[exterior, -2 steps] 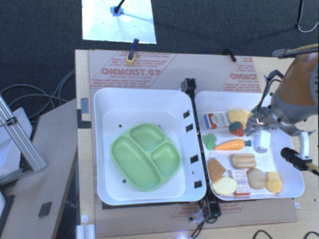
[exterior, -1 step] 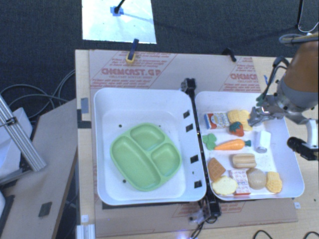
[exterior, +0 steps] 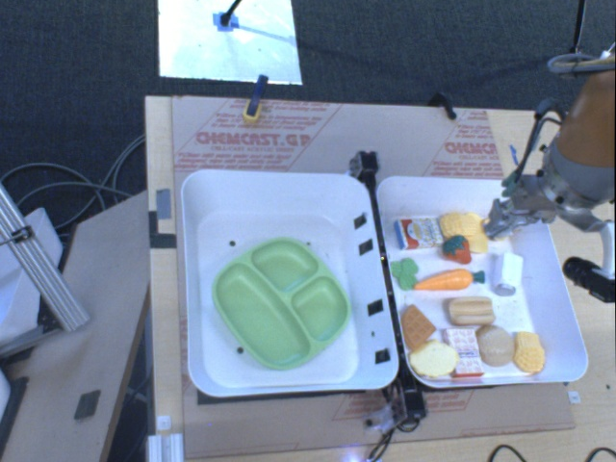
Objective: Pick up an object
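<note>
The right bin [exterior: 568,316] holds several toy foods. Among them are an orange carrot [exterior: 445,280], a green broccoli piece [exterior: 404,272], a red strawberry [exterior: 457,248], a yellow piece [exterior: 462,226] and a small red and white carton [exterior: 419,231]. There are also a white and blue tube [exterior: 505,269], a bread roll [exterior: 471,310] and a brown cracker [exterior: 417,325]. My gripper [exterior: 500,221] hangs low over the bin's upper right part, just right of the yellow piece and above the tube. I see nothing held in it.
The left bin [exterior: 207,210] holds a green divided plate [exterior: 280,301]. Along the right bin's front edge lie a yellow round piece [exterior: 434,359], a red and white box [exterior: 466,349], a beige disc [exterior: 496,345] and a yellow waffle [exterior: 528,351]. A black clip strip [exterior: 375,258] joins the bins.
</note>
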Available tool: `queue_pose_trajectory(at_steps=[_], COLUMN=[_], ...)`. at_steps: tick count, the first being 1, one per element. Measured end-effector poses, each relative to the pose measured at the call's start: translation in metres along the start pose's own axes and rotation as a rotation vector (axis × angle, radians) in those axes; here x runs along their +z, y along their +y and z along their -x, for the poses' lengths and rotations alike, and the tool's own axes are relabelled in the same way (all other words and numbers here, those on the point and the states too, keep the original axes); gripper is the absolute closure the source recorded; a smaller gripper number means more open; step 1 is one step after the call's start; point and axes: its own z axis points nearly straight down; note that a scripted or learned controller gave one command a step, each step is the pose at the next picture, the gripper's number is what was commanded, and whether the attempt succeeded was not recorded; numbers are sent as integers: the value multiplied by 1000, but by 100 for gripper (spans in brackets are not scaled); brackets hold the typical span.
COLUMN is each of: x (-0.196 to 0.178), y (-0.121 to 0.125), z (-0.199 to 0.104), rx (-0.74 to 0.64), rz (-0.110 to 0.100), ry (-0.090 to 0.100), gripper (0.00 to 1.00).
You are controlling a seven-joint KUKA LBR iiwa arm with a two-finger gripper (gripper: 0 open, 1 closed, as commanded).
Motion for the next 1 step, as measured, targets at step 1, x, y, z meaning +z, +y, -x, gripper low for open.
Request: queue_pose_trajectory(at_steps=[1], x=[-10], y=[-17], z=[-48], rx=[-4], rz=[-2], ry=[2], gripper=[100])
